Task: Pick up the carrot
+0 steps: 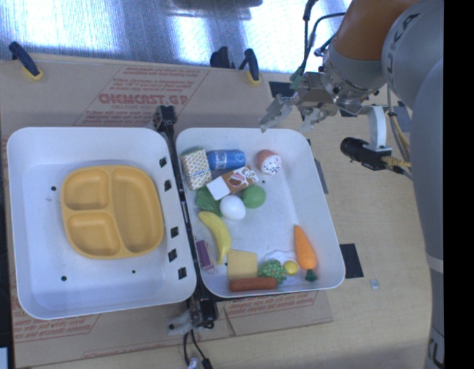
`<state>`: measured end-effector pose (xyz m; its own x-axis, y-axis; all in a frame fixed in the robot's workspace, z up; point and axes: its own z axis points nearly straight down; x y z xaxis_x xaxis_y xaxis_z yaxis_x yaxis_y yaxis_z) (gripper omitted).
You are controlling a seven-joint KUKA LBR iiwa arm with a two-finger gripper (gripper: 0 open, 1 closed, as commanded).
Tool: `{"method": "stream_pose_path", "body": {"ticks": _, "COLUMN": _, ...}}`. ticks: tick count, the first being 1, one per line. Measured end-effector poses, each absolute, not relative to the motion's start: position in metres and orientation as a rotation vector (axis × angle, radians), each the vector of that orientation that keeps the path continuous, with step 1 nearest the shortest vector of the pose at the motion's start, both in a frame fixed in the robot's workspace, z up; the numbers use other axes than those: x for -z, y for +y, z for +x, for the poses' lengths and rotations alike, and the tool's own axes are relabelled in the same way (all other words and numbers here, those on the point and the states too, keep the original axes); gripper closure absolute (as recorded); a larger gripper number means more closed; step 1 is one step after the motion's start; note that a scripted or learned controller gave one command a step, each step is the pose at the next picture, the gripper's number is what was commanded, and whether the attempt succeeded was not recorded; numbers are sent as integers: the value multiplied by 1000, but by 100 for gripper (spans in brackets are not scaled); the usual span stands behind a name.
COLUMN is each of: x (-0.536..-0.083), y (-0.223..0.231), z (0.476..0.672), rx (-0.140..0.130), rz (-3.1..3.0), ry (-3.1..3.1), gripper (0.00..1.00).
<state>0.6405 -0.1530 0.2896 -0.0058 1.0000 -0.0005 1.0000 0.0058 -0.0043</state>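
Camera view showed two white bins side by side on a cardboard sheet. Left bin (21, 206) held a yellow tray (111, 210) w/ three compartments. Right bin (323, 206) held the toy food.

Carrot (303, 249) lay near the right wall of the right bin, in the lower part, orange, w/ its green end pointing down toward the front corner. Just left of it were a small yellow piece (290, 267) and a green bunch (271, 269). A cheese block (242, 264) sat left of those, and a sausage (253, 284) lay along the front wall. A banana (217, 234) was more to the left, near the divider between bins. In the upper part sat a blue can (225, 159), an egg (232, 207), a green ball (254, 197) and a round piece w/ red marks (269, 162), close together.

Gripper (287, 119) hung above the top right edge of the right bin, well apart from the carrot. Its fingers were spread and pointed down-left, w/ nothing between them. Arm came in from the right, orange band at the top.
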Motion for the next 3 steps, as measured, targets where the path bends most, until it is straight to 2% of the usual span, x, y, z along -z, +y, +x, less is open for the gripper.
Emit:
{"method": "stream_pose_path", "body": {"ticks": 1, "x": -333, "y": -198, "z": 657, "rx": -2, "rz": -2270, "ry": -2171, "gripper": 0}}
{"method": "stream_pose_path", "body": {"ticks": 2, "x": -170, "y": -199, "z": 589, "rx": -7, "rz": -2119, "ry": -2312, "gripper": 0}}
{"method": "stream_pose_path", "body": {"ticks": 3, "x": -101, "y": -186, "z": 523, "rx": -1, "rz": -1471, "ry": -2771, "gripper": 0}}
